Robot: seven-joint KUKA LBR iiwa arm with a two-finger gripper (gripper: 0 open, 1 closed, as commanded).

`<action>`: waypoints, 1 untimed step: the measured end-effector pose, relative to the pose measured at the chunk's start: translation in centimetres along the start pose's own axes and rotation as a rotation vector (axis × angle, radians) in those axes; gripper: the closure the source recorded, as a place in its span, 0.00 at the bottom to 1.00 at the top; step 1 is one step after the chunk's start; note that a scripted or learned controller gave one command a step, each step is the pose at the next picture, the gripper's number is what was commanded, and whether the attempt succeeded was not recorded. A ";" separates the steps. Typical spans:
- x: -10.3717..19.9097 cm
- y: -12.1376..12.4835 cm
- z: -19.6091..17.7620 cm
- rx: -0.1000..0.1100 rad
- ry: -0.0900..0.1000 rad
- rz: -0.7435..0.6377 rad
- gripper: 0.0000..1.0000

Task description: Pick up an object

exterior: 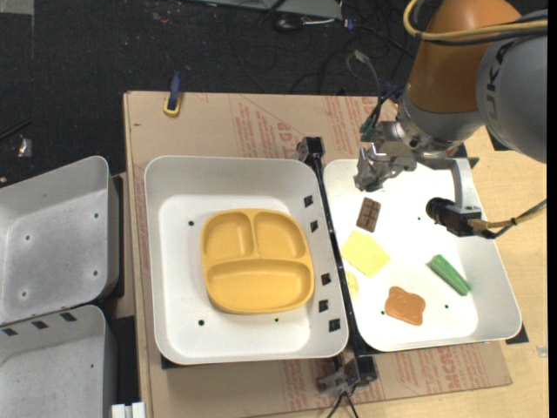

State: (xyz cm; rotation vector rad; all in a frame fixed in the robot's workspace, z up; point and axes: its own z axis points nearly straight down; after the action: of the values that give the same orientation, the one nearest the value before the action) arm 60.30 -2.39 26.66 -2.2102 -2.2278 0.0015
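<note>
My gripper (372, 174) hangs over the far left part of the right bin (487, 277), just above and beyond a small brown chocolate-bar piece (369, 214). Nothing shows between its fingers. A yellow cheese slice (365, 253) lies nearer the front, next to the bin's left wall. An orange toast-shaped piece (405, 306) rests near the front of the bin. To its right lies a green stick-like object (449, 274), slanted.
The left bin (165, 233) holds a yellow divided plate (258, 260) in its middle. A black clip divider (324, 233) runs between the two bins. Cardboard (244, 120) covers the bench behind them, with a yellow-and-blue clamp (173, 99) at its far edge.
</note>
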 end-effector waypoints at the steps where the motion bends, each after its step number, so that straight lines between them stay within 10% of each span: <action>1: 5.6 -1.7 1.7 0.001 0.000 0.000 1.00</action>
State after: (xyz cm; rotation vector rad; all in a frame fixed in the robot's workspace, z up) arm 58.59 3.18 24.93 -2.2103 -2.2273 0.0023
